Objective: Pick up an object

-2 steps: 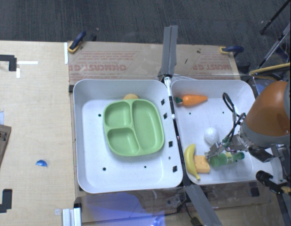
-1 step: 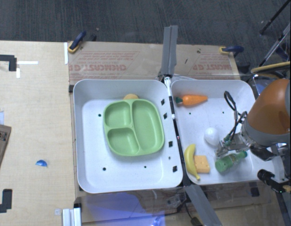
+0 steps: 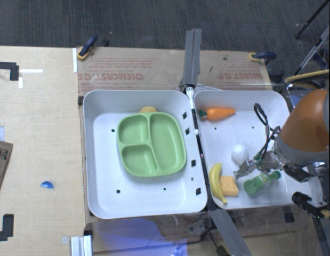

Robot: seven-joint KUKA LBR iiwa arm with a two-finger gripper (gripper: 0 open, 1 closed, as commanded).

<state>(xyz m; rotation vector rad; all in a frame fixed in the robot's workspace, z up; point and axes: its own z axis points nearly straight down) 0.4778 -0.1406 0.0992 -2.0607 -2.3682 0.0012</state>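
Two shallow white bins are sitting side by side on the tabletop [image 3: 37,143], which is pale wood with a sheet of brown cardboard [image 3: 154,68] lying behind the bins. The left bin [image 3: 101,196] is carrying a green divided plate [image 3: 152,144] with three compartments, and a small yellow thing [image 3: 148,110], mostly hidden, is peeking out from behind the plate's far edge.

The right bin [image 3: 228,137] is holding the loose objects. An orange carrot [image 3: 218,112] is lying near the bin's far wall, its green end pointing toward the divider between the bins. A small white ball [image 3: 239,153] is resting around the middle of the bin. A yellow banana [image 3: 217,183] is lying along the near left corner, and a yellow-orange sponge block [image 3: 229,186] is sitting just beside it, touching or nearly touching it. A green bottle [image 3: 262,183] is lying on its side to the right of the block.

The arm is reaching in from the right, its orange band [image 3: 308,122] showing above the wrist. The gripper [image 3: 250,167] is hanging low in the right bin, between the white ball and the green bottle, just above the sponge block. Whether it is wide or narrow cannot be told from this angle, and nothing is visibly sitting between its tips.

A small blue thing [image 3: 46,185] is lying on the tabletop well to the left of the bins.
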